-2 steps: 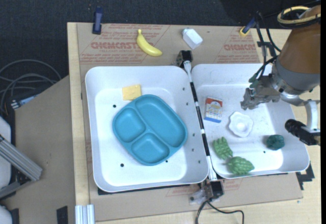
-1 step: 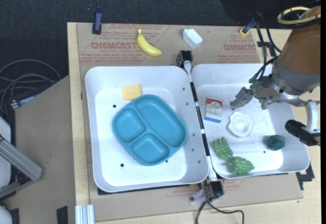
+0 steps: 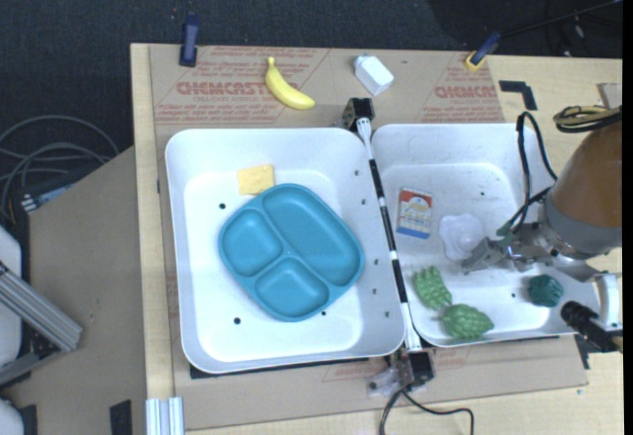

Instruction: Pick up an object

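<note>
The right bin (image 3: pixel 450 154) holds a small white card box with red and blue print (image 3: pixel 415 213), a clear plastic cup (image 3: pixel 457 233), two green leafy toy pieces (image 3: pixel 431 286) (image 3: pixel 465 321) and a dark teal lump (image 3: pixel 544 290). My gripper (image 3: pixel 485 256) reaches in from the right, low over the bin floor, just right of the clear cup and above the green pieces. Nothing is visibly held in it. The left bin (image 3: pixel 198 176) holds a blue divided plate (image 3: pixel 289 250) and a yellow square block (image 3: pixel 256 179) at the plate's far edge.
The orange-banded arm (image 3: pixel 593 191) covers the right bin's right side, with black cables (image 3: pixel 529 151) looping above it. On the bench behind the bins lie a banana (image 3: pixel 288 87), a white block (image 3: pixel 374 75) and two clips (image 3: pixel 189 40) (image 3: pixel 482 52).
</note>
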Controlling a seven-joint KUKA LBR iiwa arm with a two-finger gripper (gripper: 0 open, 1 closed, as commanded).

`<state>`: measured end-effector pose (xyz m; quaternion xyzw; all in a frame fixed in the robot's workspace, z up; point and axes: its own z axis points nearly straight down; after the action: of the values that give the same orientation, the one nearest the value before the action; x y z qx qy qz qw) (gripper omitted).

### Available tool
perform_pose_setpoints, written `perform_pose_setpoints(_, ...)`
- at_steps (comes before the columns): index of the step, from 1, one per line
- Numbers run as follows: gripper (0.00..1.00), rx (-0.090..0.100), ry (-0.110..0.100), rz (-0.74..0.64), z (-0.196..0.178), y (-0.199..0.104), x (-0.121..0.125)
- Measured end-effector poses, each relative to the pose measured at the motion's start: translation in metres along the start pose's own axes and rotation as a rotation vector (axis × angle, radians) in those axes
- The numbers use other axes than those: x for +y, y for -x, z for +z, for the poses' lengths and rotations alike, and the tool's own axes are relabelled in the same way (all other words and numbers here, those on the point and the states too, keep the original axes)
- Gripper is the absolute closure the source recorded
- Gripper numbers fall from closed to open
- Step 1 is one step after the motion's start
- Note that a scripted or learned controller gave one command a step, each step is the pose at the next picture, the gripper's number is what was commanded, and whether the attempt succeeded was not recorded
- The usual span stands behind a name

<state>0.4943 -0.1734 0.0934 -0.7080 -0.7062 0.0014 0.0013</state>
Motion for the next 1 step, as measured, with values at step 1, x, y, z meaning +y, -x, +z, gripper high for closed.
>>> perform_pose_setpoints(1, 0.0, 0.001, 0.005, -0.004, -0.02, -0.0595, 0.0666)
